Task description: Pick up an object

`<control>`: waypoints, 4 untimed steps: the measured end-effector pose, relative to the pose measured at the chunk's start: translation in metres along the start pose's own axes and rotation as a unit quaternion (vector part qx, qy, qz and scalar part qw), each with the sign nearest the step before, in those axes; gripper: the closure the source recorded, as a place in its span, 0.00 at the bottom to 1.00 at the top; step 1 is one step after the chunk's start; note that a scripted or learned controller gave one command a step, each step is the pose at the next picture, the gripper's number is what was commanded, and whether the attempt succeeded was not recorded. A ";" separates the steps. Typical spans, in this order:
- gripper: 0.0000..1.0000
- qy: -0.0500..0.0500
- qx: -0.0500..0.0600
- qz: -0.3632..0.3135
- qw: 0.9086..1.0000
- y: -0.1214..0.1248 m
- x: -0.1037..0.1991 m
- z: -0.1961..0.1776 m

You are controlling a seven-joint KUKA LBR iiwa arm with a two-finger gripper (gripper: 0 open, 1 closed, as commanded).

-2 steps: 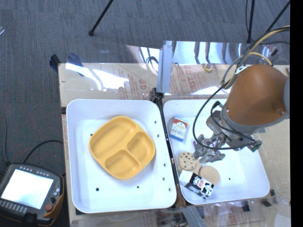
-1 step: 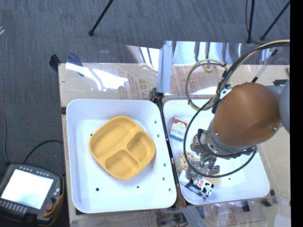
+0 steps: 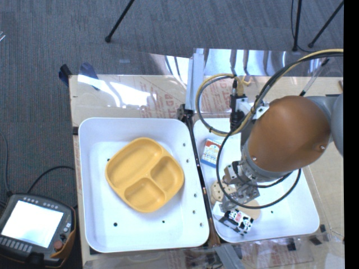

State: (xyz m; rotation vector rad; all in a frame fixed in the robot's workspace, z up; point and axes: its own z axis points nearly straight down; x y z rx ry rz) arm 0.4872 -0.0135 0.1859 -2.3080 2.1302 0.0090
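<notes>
You've got a yellow tray [image 3: 145, 174] in the left bin [image 3: 90, 150], 3 compartments. Right bin [image 3: 305, 214] holds a small carton [image 3: 210, 152], a cookie-like piece [image 3: 217, 190] and a black-and-white toy [image 3: 240, 219]. Gripper [image 3: 240, 194] hangs above the toy; grip can't be told.

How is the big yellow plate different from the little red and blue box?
The yellow three-compartment plastic plate is far bigger than the small red, white and blue carton. The plate lies in the left white bin, the carton in the right white bin. Both lie flat.
</notes>
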 end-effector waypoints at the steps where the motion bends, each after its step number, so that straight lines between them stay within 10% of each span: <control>1: 1.00 -0.001 -0.001 -0.238 0.971 0.015 0.031 0.000; 2: 1.00 -0.001 -0.001 -0.354 0.935 0.010 -0.033 0.001; 4: 1.00 -0.002 -0.001 -0.601 0.799 -0.007 -0.036 -0.009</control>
